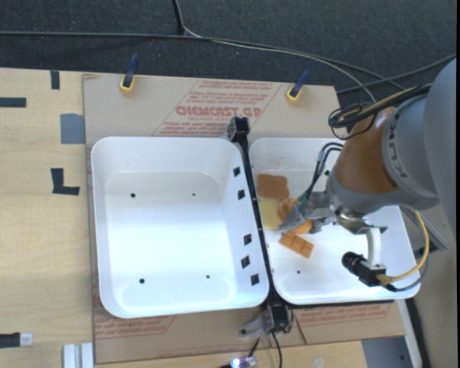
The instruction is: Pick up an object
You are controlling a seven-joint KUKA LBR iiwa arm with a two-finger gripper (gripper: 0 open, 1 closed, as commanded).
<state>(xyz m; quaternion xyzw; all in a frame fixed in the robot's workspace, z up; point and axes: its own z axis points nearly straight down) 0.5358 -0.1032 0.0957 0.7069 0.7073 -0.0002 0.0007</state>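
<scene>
The grey KUKA arm with its orange band reaches in from three o'clock and bends down over the right-hand shallow white plastic bin. Its two-finger gripper sits low inside that bin, toward the nine o'clock side, close to the black divider strip that runs between the two bins. Whether the jaws are spread or pressed together cannot be told; the wrist and a clutter of small objects cover them.

The task's things lie clustered round the gripper. A flat tan square block rests at eleven o'clock from it, near the bin's far wall. A pale yellow piece lies at nine o'clock, just beside the gripper and against the divider side. A small orange rectangular block lies at six o'clock, just below the gripper, flat on the bin floor. A small orange bit shows right at the gripper; whether it is pinched cannot be told.

The left-hand shallow white bin stands at nine o'clock of the divider. Both bins rest on a brown cardboard sheet, held at twelve o'clock by two yellow clamps.
</scene>
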